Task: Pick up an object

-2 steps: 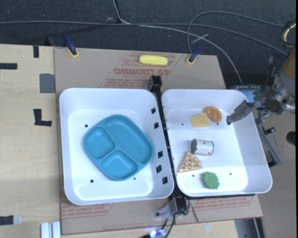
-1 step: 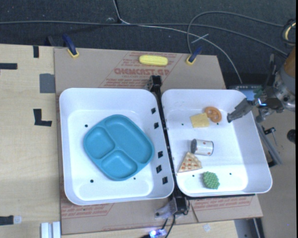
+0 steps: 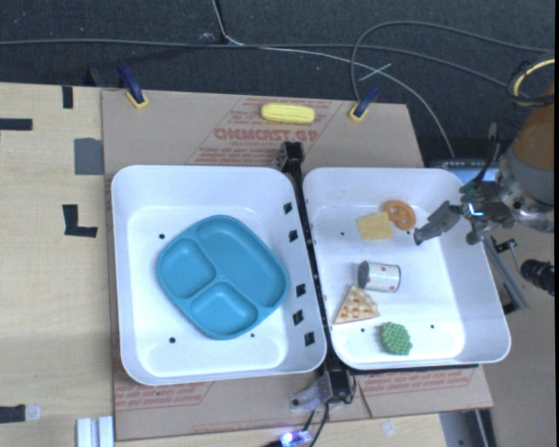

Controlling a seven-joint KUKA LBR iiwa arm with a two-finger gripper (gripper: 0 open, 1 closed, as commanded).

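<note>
The right bin (image 3: 466, 343) holds a yellow cheese block (image 3: 374, 227), an orange round piece (image 3: 401, 214) touching it, a small silver can (image 3: 380, 275) on its side, a pizza slice (image 3: 356, 307) and a green broccoli-like lump (image 3: 395, 338). My gripper (image 3: 445, 237) hangs over the bin's upper right part, just right of the orange piece. It is open, with one dark finger (image 3: 432, 225) slanting left toward the orange piece and nothing between the fingers.
The left bin (image 3: 135, 203) holds a blue divided plate (image 3: 222, 275). A yellow banana-like item (image 3: 287, 113) lies on the cardboard behind the bins. Black clips line the divider (image 3: 303, 250) between the bins. Cables run across the dark back.
</note>
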